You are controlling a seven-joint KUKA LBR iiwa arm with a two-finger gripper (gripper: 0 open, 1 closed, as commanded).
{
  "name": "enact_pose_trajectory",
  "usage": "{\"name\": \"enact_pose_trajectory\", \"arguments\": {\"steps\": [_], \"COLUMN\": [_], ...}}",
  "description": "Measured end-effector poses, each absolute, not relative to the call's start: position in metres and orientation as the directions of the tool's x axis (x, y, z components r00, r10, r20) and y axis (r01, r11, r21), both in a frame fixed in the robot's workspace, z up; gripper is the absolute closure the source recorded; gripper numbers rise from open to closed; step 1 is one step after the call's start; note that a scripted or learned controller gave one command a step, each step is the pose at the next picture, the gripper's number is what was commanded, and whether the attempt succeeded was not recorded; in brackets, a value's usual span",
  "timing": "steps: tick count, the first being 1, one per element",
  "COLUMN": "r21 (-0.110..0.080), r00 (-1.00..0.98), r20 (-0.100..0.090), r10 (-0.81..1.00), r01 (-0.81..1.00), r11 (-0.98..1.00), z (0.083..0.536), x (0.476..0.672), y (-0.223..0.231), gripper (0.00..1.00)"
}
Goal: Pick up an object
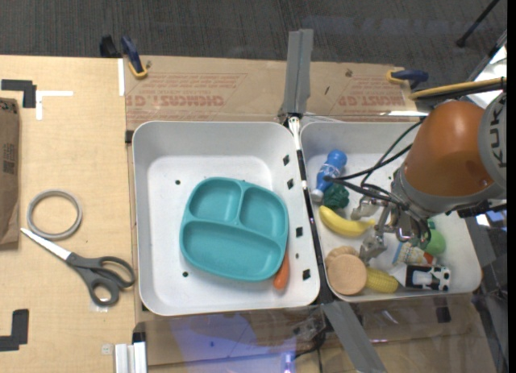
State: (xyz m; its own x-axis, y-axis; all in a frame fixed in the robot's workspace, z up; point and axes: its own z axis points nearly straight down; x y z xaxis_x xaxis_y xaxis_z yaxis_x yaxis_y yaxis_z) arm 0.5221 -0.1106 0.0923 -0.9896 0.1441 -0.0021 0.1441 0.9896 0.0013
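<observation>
Worktop (72, 122) first, pale wood, with cardboard laid under two white bins. Left bin (153, 202) carries a teal divided plate (234, 229), and a carrot (280, 273) lies tucked against the plate's lower right edge. Right bin (459, 279) is the busy one, and the arm (447, 154) is hanging over it, orange band up top, cables trailing across.

Down at the claw (385, 238) now: it sits low among the clutter, just right of the banana (345, 221). How far open it is I cannot tell, the metalwork blurs together from up here, and nothing shows gripped in it.

Candidates for the pick crowd around it: the banana to its left, a tan round disc (347, 273) below left, a small yellow piece (382, 281) just beside that, a black-and-white toy (427, 277) at the lower right, a green ball (435, 241) on the right, and up the bin a blue bottle (329, 170) with a dark green lump (336, 196) under it.

To my eye the step is the descent onto one target. Doing it well means choosing one thing, probably the banana, centring across its narrow width, keeping clear of the disc, and closing only once low enough.
</observation>
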Motion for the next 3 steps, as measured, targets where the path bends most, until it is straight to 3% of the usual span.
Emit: {"name": "enact_pose_trajectory", "arguments": {"steps": [1,2,3], "r21": [0.0,0.0,0.002], "r00": [-0.975,-0.935,-0.883], "r20": [-0.004,-0.006,-0.003], "r10": [0.224,0.354,0.469], "r01": [0.224,0.354,0.469], "r11": [0.975,0.935,0.883], "z": [0.092,0.093,0.093], "x": [0.622,0.619,0.62], "y": [-0.111,-0.199,-0.096], "gripper": [0.0,0.0,0.0]}}
